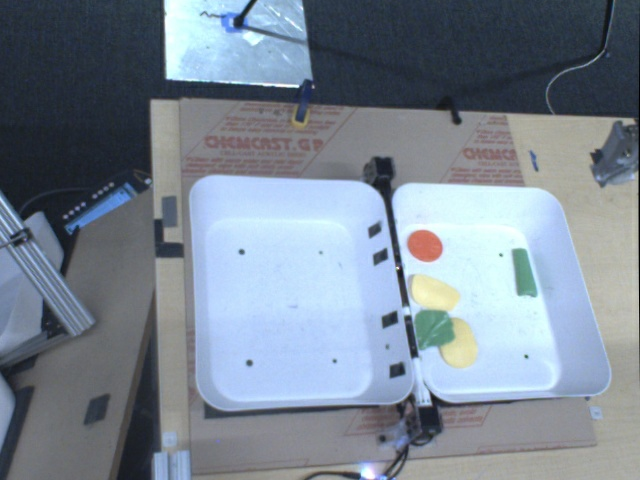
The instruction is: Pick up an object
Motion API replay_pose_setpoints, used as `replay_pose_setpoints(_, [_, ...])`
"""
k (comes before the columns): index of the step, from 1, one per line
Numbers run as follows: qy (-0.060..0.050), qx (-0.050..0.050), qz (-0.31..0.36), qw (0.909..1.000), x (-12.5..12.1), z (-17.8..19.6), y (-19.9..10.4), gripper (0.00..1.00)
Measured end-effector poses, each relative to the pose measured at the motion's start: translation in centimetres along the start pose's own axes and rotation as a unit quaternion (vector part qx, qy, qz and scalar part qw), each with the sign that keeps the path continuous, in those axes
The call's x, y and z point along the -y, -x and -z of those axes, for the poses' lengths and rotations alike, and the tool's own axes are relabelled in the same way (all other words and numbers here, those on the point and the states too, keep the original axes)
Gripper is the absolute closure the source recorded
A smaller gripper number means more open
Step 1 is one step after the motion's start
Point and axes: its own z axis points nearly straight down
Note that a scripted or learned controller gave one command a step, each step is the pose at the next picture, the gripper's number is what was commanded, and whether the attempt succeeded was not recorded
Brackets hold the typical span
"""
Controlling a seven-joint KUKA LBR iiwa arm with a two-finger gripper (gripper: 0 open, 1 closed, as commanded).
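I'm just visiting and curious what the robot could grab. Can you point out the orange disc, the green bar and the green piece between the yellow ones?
orange disc (425,246): camera view, disc's centre.
green bar (523,272): camera view, middle of its length.
green piece (432,327): camera view, its top face.

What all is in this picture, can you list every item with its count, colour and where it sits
White bins: two, white, side by side on the bench.
Round disc: one, orange-red, right bin, upper left part.
Yellow pieces: two, yellow, right bin by its left wall, one above the green flat piece and one at its lower right.
Green flat piece: one, green, right bin, between the yellow pieces, touching both.
Green stick: one, green, right bin, right part, lying apart from the others.
Cardboard sheet: one, brown with red print, under the bins.
Foil-like sheet: one, silver, on the dark floor above the bench.
Claw: one, grey, at the right edge, above the right bin's far corner.
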Motion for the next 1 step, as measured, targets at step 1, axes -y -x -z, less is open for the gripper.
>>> replay_pose_setpoints(1, [-0.009,-0.001,0.002,1.0000,0.14,-16.00,-4.12,1.00])
